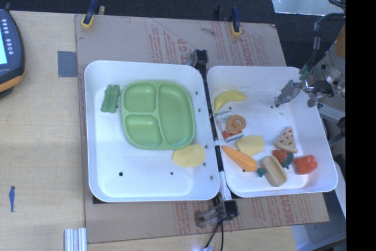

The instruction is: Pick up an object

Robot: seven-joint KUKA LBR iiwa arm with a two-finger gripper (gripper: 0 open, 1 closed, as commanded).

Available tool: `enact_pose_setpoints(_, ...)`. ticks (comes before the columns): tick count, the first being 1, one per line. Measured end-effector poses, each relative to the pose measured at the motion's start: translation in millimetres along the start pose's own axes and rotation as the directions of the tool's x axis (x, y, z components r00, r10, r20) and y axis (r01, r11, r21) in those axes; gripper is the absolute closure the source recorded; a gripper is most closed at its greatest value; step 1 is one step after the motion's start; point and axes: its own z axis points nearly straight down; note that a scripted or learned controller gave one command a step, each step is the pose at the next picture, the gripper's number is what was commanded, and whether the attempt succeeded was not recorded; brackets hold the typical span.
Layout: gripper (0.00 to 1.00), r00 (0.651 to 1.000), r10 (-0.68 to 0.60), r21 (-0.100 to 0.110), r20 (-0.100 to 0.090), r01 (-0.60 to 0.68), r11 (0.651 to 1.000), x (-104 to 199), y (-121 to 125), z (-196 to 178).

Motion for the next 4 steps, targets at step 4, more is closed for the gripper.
enact_pose_setpoints(4, 0.00, 1.000, -0.012, -0.006, -0.002, 0.012, 1.000, 78, -21, 129)
